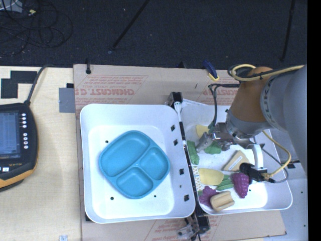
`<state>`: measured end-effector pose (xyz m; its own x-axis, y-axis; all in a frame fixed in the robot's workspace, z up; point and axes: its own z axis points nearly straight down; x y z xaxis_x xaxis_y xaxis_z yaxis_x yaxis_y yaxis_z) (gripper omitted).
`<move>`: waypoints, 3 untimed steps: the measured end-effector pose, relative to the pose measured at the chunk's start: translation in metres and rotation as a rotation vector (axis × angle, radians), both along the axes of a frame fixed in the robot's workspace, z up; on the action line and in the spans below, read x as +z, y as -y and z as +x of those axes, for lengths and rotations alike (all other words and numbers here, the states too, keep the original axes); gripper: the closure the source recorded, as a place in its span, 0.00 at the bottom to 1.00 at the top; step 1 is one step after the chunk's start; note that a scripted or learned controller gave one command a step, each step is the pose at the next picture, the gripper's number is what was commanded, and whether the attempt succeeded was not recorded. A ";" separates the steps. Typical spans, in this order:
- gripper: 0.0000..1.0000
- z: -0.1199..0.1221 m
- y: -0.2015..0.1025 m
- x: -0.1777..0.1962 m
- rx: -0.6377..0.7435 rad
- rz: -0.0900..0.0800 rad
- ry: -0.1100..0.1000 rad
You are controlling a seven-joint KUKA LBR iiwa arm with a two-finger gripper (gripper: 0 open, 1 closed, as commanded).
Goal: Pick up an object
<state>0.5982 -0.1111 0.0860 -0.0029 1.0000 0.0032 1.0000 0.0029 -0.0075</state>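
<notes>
My gripper (pixel 211 141) hangs low over the back left part of the right bin (pixel 281 201), with the grey arm and its orange band (pixel 248 102) coming in from the right. A small green toy (pixel 214 148) lies directly under it; whether they touch is not visible. Around it lie a pale yellow piece (pixel 201 130), a green pod (pixel 192 152), a cream wedge (pixel 234 160), a yellow piece (pixel 210 175), purple grapes (pixel 241 183) and a tan roll (pixel 222 201).
The left bin (pixel 95 129) holds a blue divided plate (pixel 133 163). A black divider with clips (pixel 183 149) runs between the bins. A teach pendant (pixel 12 140) lies on the bench at the far left. Cables loop beside the arm's wrist.
</notes>
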 end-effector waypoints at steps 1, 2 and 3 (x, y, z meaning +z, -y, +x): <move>0.00 0.043 -0.017 0.004 -0.003 -0.012 0.012; 0.00 -0.005 -0.022 0.007 -0.013 -0.015 0.020; 0.00 0.048 -0.022 0.002 -0.003 -0.004 0.010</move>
